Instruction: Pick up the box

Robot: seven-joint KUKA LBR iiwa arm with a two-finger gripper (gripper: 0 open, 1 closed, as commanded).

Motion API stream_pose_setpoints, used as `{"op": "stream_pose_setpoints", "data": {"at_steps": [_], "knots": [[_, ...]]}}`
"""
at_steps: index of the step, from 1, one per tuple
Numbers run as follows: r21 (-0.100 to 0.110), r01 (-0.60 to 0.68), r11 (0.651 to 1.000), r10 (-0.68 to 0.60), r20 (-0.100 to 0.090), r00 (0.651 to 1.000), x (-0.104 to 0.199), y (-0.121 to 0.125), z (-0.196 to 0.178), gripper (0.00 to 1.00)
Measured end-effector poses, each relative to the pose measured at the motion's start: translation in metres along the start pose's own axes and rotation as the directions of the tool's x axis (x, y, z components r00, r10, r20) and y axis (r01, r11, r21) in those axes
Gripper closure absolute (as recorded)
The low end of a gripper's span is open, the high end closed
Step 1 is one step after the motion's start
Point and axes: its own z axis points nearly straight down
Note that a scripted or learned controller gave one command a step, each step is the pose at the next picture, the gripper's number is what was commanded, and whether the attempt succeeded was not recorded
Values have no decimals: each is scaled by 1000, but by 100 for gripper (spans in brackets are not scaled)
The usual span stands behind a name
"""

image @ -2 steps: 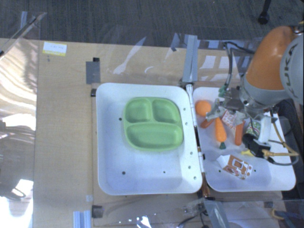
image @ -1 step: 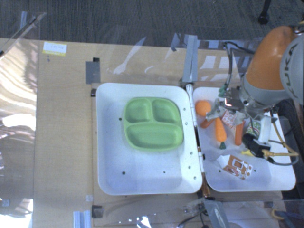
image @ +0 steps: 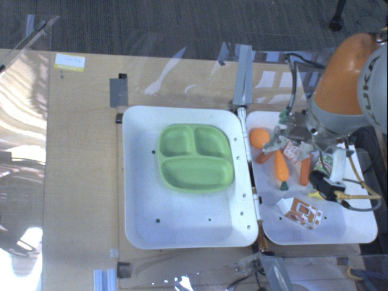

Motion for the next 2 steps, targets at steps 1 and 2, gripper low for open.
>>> {"op": "stream_pose_setpoints", "data": {"at_steps": [1,2], "knots": [[0,0,1000,0,0,1000,0,0,0,0],[0,0,1000,0,0,1000,0,0,0,0]]}}
